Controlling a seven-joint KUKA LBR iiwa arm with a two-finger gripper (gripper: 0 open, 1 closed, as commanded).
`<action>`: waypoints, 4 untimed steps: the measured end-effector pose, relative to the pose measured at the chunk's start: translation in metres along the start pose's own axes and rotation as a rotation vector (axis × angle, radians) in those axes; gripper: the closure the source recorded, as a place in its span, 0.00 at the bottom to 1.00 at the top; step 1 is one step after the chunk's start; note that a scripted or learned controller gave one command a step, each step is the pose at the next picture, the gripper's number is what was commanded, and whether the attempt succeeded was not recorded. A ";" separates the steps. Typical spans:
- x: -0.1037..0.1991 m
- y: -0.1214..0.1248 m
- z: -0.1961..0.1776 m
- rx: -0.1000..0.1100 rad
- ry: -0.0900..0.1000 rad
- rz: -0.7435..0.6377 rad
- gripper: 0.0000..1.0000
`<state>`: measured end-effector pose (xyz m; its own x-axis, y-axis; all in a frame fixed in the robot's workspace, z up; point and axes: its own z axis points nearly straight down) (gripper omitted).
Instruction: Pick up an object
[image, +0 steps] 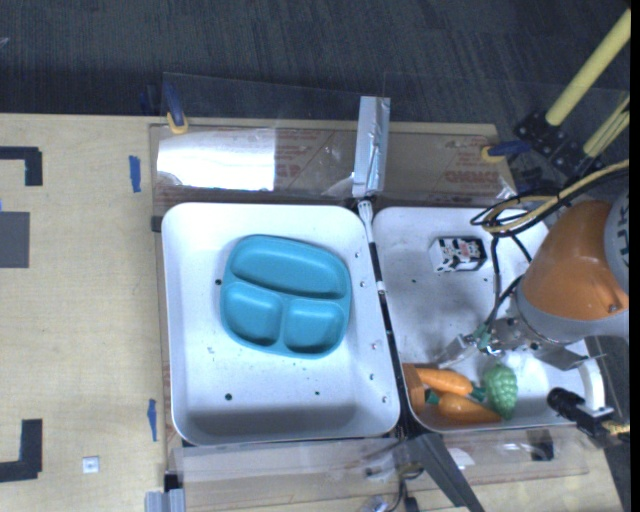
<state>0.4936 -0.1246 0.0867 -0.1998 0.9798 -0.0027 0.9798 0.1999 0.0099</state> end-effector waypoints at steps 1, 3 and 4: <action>-0.017 0.095 0.001 0.002 0.001 -0.326 0.00; -0.048 0.156 0.003 0.057 -0.003 0.098 0.00; -0.043 0.172 -0.091 0.005 -0.001 0.140 0.00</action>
<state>0.6693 -0.1323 0.1796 -0.0611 0.9981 -0.0022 0.9981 0.0612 0.0055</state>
